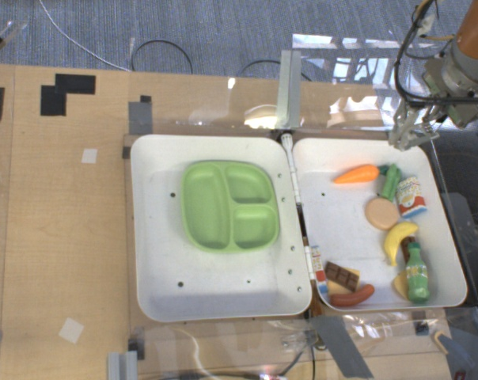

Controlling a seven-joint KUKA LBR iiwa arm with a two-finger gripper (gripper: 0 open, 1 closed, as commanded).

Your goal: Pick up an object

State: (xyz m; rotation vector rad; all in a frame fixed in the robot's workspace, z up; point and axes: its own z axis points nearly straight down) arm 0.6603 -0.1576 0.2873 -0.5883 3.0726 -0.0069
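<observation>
2 white bins sit side by side on the bench [57,236]. The left bin [156,291] holds a green plate [227,206] with 3 compartments, lying flat near its middle.

The right bin [334,220] serves as landmark for the rest. Near its far edge lies a carrot [356,175], tip toward the left bin. Just right of the carrot is a green piece [391,182], and beside that a small can [410,195] with red, white and blue on it. A tan disc [382,213] lies just nearer than these, touching the can. Toward the bin's right side a banana [399,239] curves down to a green bottle [416,273]. At the near edge a brown bar [341,275] lies against a red sausage [352,295].

The gripper [409,133] hangs over the bin's far right corner, above the rim, apart from every object. It grasps nothing; whether it is spread or clenched I cannot tell.
</observation>
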